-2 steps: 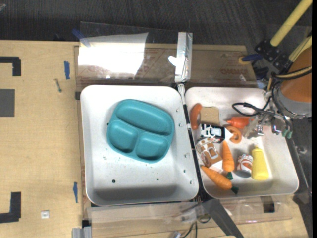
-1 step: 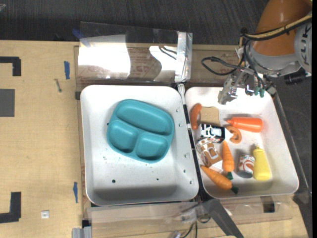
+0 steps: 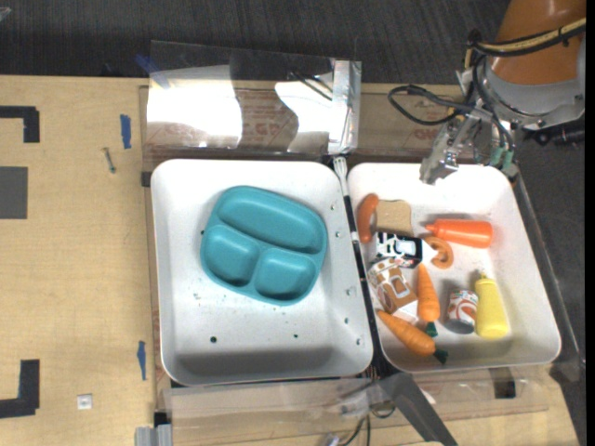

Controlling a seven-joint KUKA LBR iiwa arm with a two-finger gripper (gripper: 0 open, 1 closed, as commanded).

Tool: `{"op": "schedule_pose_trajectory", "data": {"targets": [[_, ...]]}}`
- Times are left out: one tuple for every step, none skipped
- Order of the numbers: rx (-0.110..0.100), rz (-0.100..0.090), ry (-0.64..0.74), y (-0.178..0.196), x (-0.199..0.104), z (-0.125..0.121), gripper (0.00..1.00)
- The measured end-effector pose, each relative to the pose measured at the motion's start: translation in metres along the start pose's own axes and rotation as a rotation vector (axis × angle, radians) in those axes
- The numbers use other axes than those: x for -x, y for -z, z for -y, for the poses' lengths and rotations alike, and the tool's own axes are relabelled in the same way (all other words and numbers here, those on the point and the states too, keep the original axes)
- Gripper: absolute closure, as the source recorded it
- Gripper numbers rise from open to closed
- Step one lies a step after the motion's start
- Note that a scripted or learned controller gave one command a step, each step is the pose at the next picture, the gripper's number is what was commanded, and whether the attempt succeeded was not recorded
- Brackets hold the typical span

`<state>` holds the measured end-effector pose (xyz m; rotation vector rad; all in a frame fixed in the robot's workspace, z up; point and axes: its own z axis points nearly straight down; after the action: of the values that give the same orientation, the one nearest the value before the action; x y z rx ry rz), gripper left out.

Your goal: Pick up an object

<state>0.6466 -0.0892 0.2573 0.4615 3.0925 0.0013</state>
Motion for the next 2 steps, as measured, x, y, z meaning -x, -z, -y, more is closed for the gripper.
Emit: {"op": "schedule_pose_trajectory", "data": {"targets": [[-0.001, -0.002, 0.263, 0.012, 0.009, 0.027, 1.0], [-0.001, -0.004, 0.434, 0.006, 0.033, 0.073, 1.0]]}}
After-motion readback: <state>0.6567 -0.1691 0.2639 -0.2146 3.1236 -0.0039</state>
